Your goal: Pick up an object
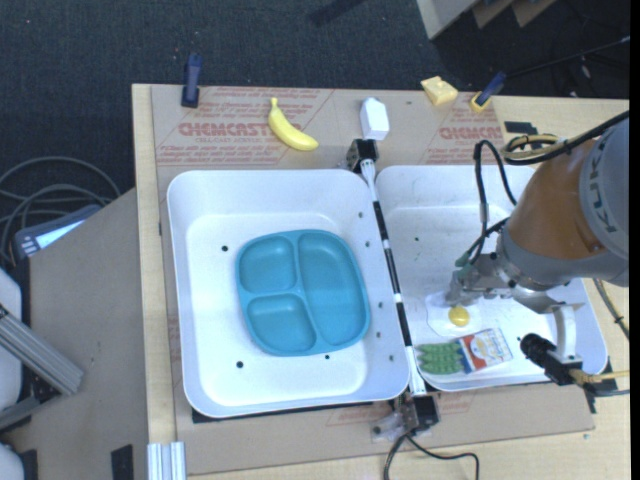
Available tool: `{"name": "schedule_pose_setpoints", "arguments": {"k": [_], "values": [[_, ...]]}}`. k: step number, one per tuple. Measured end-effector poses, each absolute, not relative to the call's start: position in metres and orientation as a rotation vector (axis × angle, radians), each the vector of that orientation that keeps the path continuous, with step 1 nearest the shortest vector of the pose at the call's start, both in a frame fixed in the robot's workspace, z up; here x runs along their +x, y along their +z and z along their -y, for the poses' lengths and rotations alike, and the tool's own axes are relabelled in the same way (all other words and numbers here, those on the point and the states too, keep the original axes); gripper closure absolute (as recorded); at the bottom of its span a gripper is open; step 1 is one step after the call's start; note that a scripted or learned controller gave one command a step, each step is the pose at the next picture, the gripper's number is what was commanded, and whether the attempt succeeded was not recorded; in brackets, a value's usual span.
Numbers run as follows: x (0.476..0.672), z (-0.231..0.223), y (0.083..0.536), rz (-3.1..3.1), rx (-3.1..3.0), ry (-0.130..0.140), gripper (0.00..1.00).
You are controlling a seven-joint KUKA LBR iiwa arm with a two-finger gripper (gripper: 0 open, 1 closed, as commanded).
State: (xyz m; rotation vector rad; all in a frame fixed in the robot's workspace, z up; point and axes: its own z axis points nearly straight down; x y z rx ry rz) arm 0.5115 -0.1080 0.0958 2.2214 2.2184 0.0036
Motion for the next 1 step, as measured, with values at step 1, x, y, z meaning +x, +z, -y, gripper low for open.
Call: {"name": "schedule_pose_setpoints", "arguments": {"k": [1], "values": [[0.5114,0.1080,0.0958,-2.218,2.222,0.004,0.00]]}}
